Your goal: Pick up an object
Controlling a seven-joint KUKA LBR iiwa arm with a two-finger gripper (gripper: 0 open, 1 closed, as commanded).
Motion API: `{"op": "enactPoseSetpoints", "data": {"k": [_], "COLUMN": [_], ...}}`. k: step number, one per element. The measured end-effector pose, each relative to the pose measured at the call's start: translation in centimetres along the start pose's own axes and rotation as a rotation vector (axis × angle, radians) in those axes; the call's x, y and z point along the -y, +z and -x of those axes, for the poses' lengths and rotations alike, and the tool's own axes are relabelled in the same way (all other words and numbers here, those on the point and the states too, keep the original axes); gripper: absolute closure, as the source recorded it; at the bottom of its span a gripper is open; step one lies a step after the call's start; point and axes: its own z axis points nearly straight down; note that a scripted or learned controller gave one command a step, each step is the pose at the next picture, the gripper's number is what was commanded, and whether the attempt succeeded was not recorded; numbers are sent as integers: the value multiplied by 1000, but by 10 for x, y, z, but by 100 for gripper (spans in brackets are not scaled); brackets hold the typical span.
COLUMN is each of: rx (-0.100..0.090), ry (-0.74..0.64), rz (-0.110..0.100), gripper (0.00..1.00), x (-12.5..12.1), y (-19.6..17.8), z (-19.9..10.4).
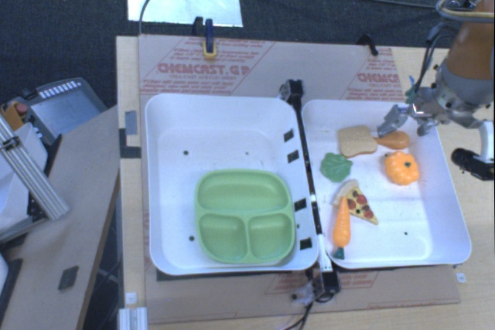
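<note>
Five toy foods sit in the right-hand white bin [445, 243], right of frame: nearest me an orange plastic carrot [342, 226], then a pizza slice [358, 203], a green leaf [336, 166], an orange pumpkin [401, 168] and, farthest, a tan bread slice [356, 141]. I judge the bread light, stiff, best pinched across its edges. My claw [401, 120] hangs over the bin's upper right corner; whether it is spread I cannot tell.

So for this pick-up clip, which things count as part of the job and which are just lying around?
Job:
gripper
bread slice
orange pumpkin
green leaf
pizza slice
carrot
orange piece by the gripper

Lying about:
green divided tray
yellow clamp
</note>
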Motion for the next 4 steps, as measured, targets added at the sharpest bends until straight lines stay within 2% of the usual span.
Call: {"op": "enactPoseSetpoints", "data": {"k": [2,3,4], "rx": [1,1,2], "ry": [2,-1,1], "rz": [5,11,10], "gripper": [0,100,100], "x": [-3,-6,-1], "y": [90,76,13], "z": [0,-1,-2]}}
